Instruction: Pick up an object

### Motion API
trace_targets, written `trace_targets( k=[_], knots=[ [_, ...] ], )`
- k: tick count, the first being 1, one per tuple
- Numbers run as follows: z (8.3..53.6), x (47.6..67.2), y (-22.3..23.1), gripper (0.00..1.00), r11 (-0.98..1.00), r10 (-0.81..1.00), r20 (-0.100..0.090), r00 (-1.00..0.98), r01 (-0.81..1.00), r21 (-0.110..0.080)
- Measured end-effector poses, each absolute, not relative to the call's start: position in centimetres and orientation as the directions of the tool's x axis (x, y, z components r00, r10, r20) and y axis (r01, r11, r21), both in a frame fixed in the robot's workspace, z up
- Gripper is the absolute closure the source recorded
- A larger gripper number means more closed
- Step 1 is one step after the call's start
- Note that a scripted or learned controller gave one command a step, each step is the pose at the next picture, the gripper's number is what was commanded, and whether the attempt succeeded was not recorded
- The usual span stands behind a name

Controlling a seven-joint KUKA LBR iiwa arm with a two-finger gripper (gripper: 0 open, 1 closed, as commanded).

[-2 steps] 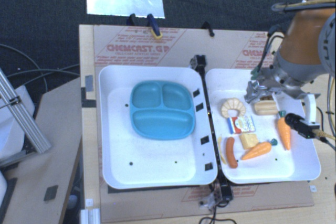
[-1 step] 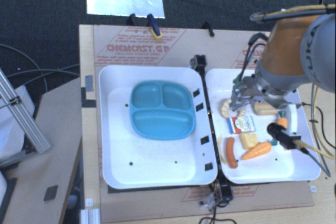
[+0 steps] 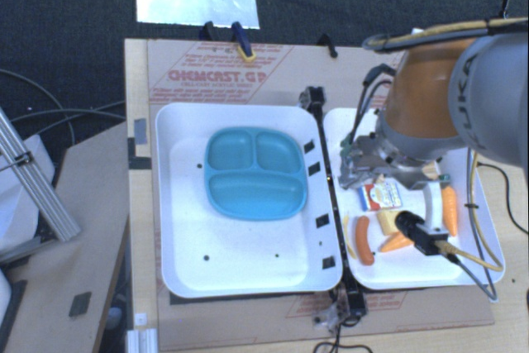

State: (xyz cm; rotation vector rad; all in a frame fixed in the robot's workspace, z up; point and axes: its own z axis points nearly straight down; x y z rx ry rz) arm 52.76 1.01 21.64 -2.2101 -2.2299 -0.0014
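Note:
The right bin (image 3: pixel 355 270) holds several small toy foods. A red and white packet (image 3: pixel 382 196) lies near its middle. Just below that are a yellow wedge (image 3: pixel 386 221) and a small orange carrot (image 3: pixel 394 243). A reddish sausage (image 3: pixel 362 240) lies toward the bin's left wall, and a longer carrot (image 3: pixel 450 210) lies on the right. My gripper (image 3: pixel 354 169) hangs low over the bin's left part, just up and left of the packet. The arm's grey and orange body hides the bin's upper half.
The left bin (image 3: pixel 190 260) holds a blue divided plate (image 3: pixel 253 174). A black divider strip (image 3: pixel 324 178) with clips runs between the bins. A black plug and yellow cable (image 3: pixel 426 237) lie over the right bin's lower part. Cardboard lies under both bins.

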Motion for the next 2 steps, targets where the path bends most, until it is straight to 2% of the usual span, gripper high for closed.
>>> trace_targets(
  k=[1,2],
  knots=[
    [23.3,53.4,1.2,1.0,0.006,1.0,0.001,-0.006,1.0,0.002],
    [21.6,52.6,1.8,1.0,0.005,1.0,0.0,-0.005,1.0,0.0]
  ],
)
